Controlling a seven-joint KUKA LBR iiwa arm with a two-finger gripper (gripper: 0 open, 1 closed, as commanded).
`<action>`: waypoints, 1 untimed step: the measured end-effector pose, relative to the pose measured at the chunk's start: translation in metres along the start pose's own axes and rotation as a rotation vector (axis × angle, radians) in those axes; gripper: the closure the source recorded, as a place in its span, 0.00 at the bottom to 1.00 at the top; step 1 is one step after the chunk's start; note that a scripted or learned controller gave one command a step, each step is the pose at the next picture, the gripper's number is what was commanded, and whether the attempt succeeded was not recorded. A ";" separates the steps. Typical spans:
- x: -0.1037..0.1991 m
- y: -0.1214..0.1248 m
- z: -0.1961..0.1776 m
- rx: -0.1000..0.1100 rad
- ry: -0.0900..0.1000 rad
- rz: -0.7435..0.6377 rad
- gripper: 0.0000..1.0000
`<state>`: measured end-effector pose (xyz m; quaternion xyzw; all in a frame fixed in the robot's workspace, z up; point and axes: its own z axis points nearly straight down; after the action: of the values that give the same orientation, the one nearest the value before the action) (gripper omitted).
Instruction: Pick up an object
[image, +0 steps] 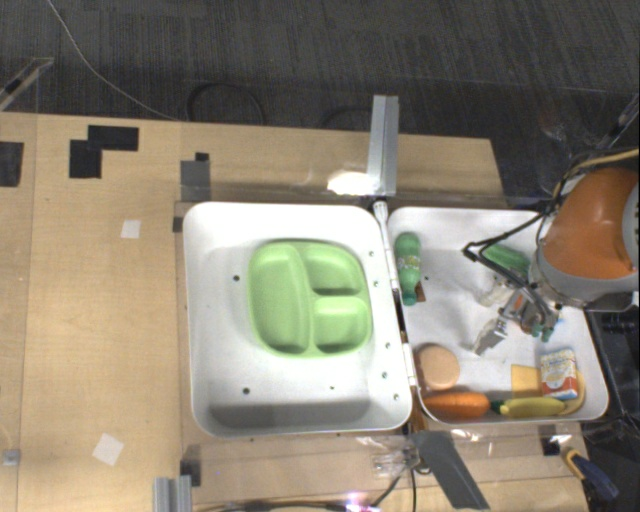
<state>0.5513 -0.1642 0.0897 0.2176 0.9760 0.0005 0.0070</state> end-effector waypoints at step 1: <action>-0.037 0.068 0.002 -0.003 0.000 0.003 0.00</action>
<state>0.6132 -0.1182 0.0887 0.2189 0.9757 0.0019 0.0071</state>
